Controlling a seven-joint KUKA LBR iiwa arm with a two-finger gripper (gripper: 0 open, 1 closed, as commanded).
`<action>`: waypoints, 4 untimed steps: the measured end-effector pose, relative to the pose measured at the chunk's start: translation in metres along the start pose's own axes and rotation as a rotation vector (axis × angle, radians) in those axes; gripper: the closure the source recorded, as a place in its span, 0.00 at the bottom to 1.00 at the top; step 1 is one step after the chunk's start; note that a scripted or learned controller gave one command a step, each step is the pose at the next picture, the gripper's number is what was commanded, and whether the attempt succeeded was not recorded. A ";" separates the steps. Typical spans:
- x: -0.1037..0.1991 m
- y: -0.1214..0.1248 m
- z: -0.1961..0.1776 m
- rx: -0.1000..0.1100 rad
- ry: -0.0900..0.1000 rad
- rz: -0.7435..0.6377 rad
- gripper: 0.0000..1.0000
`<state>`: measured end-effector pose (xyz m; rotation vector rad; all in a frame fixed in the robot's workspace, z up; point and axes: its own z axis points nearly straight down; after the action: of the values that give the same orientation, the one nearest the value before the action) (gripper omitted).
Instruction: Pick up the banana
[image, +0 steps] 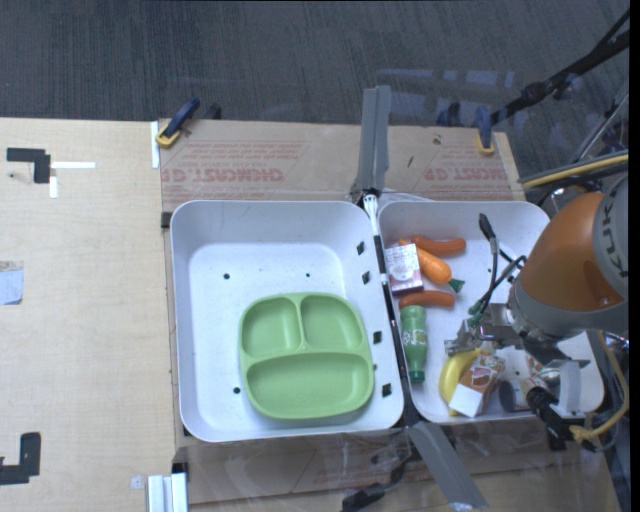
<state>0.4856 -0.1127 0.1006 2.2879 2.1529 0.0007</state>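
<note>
The pincer (478, 338) is seen low in the right bin (532, 225), directly above the banana (453, 374); whether its fingers are spread or pressed together cannot be told, since the wrist and cabling cover them. The banana is found near the bin's front edge, curved and yellow, with its upper end just under the pincer. Just to its right a small brown and white packet (476, 384) is lying against it. A green bottle (413, 342) is laid lengthwise to the banana's left, near the bin's left wall. Farther back, a carrot (434, 265), two orange-red sausages (441, 244) and a small red and white carton (402, 266) are grouped. In the left bin (200, 330), a green divided plate (303, 354) is set.
</note>
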 end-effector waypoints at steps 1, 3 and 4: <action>0.033 -0.009 -0.091 0.001 -0.001 -0.280 1.00; -0.013 -0.008 -0.010 0.004 0.000 -0.317 0.00; -0.036 -0.005 -0.099 0.002 -0.002 -0.066 0.00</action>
<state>0.4788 -0.1483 0.1995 2.2153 2.2276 -0.0027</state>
